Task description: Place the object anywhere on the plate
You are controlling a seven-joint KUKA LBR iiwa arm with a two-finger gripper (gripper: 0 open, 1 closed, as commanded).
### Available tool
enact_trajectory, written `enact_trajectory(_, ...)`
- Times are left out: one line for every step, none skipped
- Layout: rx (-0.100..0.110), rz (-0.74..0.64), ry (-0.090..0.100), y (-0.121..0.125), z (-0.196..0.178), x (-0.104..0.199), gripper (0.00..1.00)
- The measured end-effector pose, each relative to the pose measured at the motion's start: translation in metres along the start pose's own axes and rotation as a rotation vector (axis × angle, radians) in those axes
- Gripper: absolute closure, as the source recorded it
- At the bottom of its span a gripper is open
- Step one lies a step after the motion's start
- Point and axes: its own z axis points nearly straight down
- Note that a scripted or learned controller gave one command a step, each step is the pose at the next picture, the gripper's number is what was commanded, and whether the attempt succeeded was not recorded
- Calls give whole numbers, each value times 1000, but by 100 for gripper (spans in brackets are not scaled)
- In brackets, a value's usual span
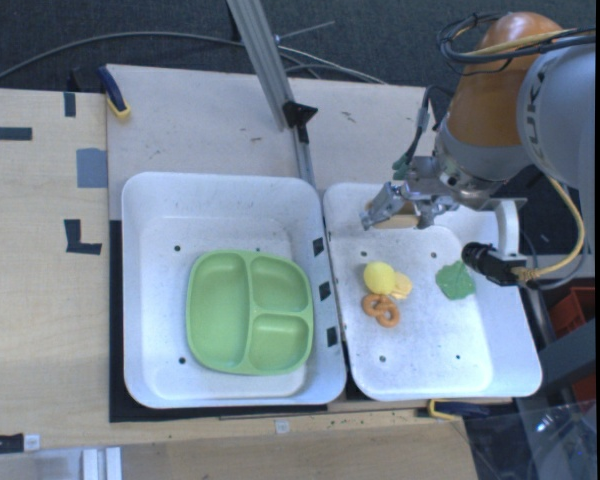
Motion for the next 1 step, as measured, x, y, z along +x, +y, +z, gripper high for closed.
enact_trajectory(1,-1,0,9,10,53,100)
